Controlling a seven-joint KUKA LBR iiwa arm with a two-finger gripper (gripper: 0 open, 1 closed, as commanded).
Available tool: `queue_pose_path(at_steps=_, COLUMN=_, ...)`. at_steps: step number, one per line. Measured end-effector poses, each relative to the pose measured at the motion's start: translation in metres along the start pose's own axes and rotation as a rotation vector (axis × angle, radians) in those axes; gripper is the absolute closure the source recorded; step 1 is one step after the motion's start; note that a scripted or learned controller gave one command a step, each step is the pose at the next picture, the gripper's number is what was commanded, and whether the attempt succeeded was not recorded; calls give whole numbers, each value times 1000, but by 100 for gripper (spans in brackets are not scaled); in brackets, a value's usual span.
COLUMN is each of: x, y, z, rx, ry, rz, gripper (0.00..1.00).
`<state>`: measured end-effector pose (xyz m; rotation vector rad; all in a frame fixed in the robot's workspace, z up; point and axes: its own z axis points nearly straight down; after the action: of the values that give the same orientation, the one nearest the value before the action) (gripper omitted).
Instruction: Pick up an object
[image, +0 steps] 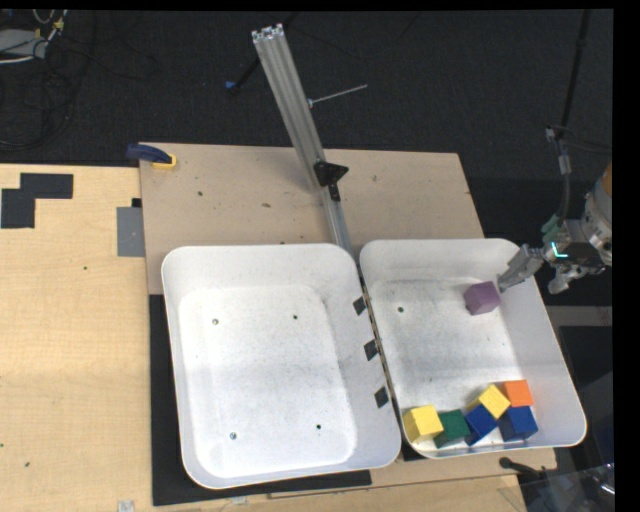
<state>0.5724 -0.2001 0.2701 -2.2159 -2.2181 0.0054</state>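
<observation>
My gripper (535, 268) hangs over the right bin's (560, 350) far right rim; whether it's clenched, I cannot tell. Purple block (482, 297) just beside it, open floor beyond.

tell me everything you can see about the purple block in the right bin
The purple block is a small, matte, dull-violet cube, foam-like in look, with soft edges. It rests flat on the floor of the right bin, in its upper right part, apart from the cluster of coloured blocks at the near edge. The gripper is just up-right of it; contact cannot be told.
</observation>
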Motion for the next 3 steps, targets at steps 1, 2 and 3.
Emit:
queue_pose_path(at_steps=1, x=0, y=1, z=-2, rx=-4, ry=-1, rz=-1, gripper=0)
queue_pose_path(at_steps=2, x=5, y=8, z=58, rx=2, ry=1, rz=-1, gripper=0)
queue_pose_path(at_steps=3, x=2, y=5, z=122, rx=3, ry=1, rz=1, gripper=0)
